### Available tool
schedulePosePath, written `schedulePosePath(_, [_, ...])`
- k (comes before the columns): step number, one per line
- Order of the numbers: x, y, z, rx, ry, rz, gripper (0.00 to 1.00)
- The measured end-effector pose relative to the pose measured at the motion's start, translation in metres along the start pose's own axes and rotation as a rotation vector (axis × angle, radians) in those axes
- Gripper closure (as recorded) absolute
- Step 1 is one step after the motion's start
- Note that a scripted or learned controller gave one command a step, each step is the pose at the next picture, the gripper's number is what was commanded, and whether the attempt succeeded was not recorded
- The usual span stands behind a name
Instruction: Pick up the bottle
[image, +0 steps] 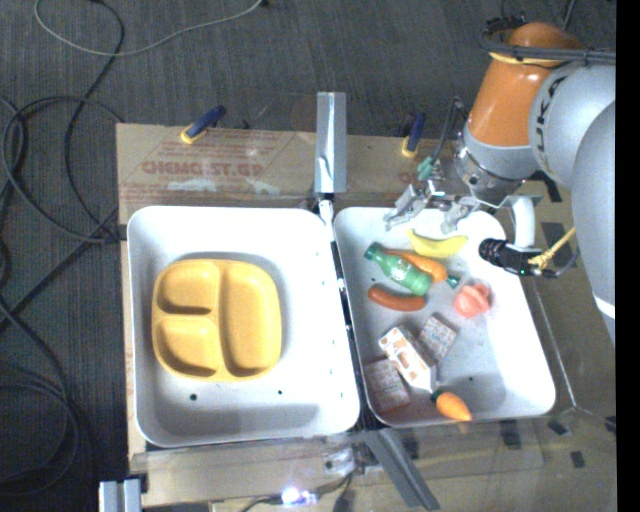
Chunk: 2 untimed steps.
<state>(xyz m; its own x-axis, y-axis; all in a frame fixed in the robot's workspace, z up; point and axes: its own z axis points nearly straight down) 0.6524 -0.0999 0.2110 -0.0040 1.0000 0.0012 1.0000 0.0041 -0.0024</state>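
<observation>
Over right bin (535, 345), open empty gripper (432, 207)

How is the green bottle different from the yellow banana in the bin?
The bottle is green with a red cap; the banana is plain yellow. The bottle is straight and lies slanted; the banana is curved. The banana lies right under the gripper; the bottle lies farther from it, to the left. Both lie in the right bin.

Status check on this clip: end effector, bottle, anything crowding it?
End effector open, above right bin's far edge, holding nothing. Green bottle lying in right bin, untouched. Banana, carrot and sausage crowd it.
</observation>
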Motion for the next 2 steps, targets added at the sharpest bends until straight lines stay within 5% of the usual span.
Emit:
schedulePosePath(1, [0.0034, 0.0144, 0.1176, 0.000, -0.002, 0.232, 0.00])
schedulePosePath(2, [0.0031, 0.0137, 0.1091, 0.003, -0.004, 0.231, 1.00])
